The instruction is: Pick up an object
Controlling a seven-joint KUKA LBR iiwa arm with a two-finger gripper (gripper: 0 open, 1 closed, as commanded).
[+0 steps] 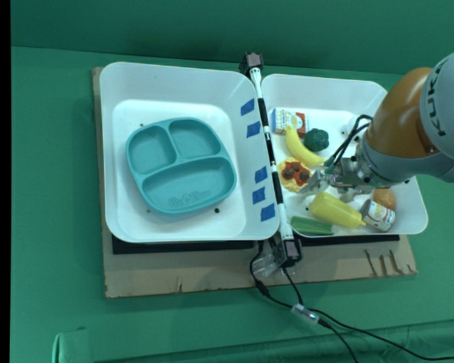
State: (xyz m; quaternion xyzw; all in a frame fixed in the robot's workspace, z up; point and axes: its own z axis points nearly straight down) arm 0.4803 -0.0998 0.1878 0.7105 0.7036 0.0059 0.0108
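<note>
My gripper [315, 185] hangs low in the right bin [408, 219], just above the near-left cluster of toy food. I cannot tell how it is set, and I see nothing held in it. The closest candidate is the yellow corn-like piece [336, 210], lying on its side just below me, with a green cucumber [312, 225] beside it at the bin's near wall and a small pizza slice [294, 174] to the left. A banana [302, 149], a broccoli [315, 139] and a small carton [287, 119] sit farther back. I judge the yellow piece light, hard and smooth plastic, likely to roll or slip, so I would take it across its thick middle, square to its length. The left bin [113, 127] holds a teal divided plate [181, 165]
</note>
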